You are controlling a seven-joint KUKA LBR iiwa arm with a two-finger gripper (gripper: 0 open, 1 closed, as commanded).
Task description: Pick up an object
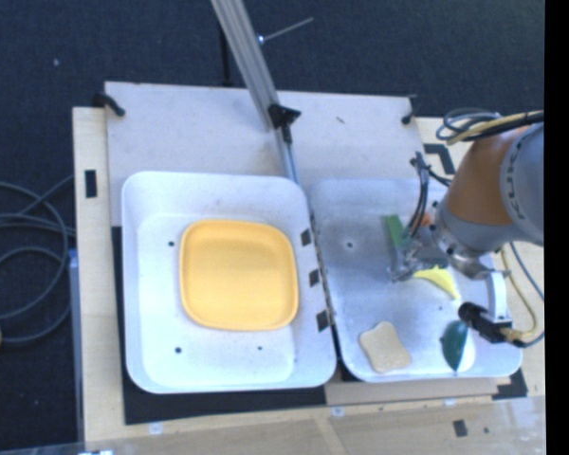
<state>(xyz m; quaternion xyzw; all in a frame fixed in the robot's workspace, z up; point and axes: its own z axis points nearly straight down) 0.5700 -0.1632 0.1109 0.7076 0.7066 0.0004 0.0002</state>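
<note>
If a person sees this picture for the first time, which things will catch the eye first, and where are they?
The eye goes first to the yellow plate, which lies in the middle of the left bin. Next comes the arm's orange band at the right, above the right bin, with the gripper low over the bin floor beside a yellow piece. Near the front edge of this bin lie a tan slice and a teal object.

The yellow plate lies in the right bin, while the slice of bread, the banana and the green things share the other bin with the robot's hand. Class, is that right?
Not quite. The camera view shows the yellow plate in the left bin, not the right. The rest stands: the slice of bread, the banana and the green things lie in the right bin, where the hand reaches.
</note>
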